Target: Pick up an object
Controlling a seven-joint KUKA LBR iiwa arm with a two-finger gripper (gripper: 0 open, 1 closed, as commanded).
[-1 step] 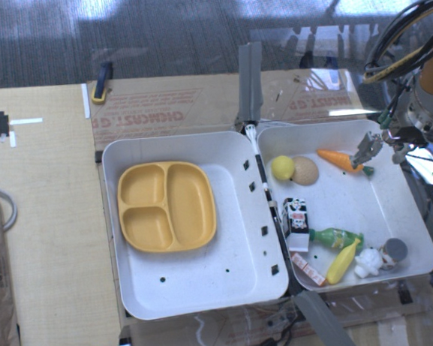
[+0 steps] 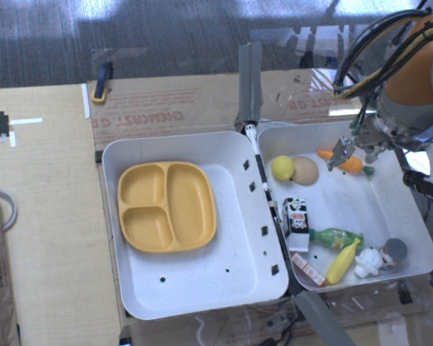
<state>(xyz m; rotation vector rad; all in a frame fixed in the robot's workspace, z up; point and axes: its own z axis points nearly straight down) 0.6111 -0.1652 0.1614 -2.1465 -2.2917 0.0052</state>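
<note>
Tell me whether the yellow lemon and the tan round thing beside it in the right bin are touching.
Touching. The camera view shows the lemon pressed against the tan round thing, their outlines meeting with no white bin floor between them.

Yellow tray (image 2: 167, 207), white bins (image 2: 204, 294), orange carrot (image 2: 349, 164)

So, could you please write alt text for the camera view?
The grey arm's claw hangs over an orange carrot in the right white bin, which also holds a yellow lemon, green bottle and small carton. The left white bin holds a yellow divided plate.
</note>
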